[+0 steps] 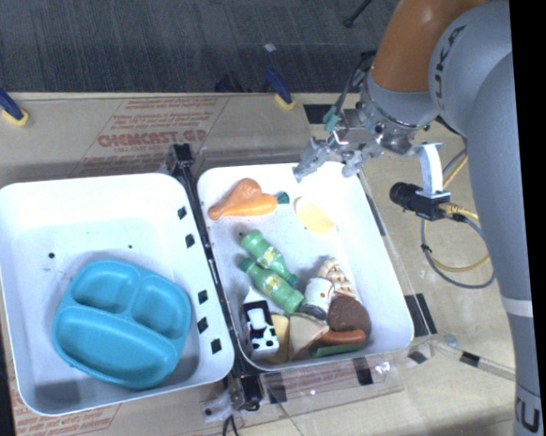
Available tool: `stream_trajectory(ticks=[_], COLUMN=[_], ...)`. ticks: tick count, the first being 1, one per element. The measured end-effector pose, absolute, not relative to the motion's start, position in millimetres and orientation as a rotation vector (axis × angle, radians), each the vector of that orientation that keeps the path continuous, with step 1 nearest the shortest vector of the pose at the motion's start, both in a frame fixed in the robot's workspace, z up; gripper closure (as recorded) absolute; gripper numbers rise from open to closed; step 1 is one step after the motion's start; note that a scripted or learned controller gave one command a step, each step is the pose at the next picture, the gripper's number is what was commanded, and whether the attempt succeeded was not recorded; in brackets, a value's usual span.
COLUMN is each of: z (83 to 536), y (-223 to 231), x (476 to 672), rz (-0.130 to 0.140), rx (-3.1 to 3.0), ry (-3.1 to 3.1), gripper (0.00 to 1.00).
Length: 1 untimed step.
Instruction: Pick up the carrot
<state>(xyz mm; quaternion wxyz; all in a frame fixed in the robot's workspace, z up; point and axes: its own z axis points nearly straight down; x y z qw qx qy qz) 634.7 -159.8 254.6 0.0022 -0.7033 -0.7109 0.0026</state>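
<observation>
The carrot (242, 199) is orange with a small green tip and lies near the far-left corner of the right bin (386, 267). My gripper (329, 162) hangs over the far edge of that bin, to the right of the carrot and apart from it. Its two fingers are spread open with nothing between them.
Near the carrot lie a pale yellow piece (315, 216) and two green bottles (270, 270). A pile of toy food (330, 323) and a black-and-white block (257, 323) fill the near end. The left bin (24, 222) holds a blue divided plate (121, 323).
</observation>
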Motion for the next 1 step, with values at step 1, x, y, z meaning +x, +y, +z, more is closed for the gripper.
stream_trajectory(ticks=[1], z=[127.9], y=[-148.6], x=[653.2], rz=[0.020], rx=[-2.371], ry=[-2.039], gripper=[0.00])
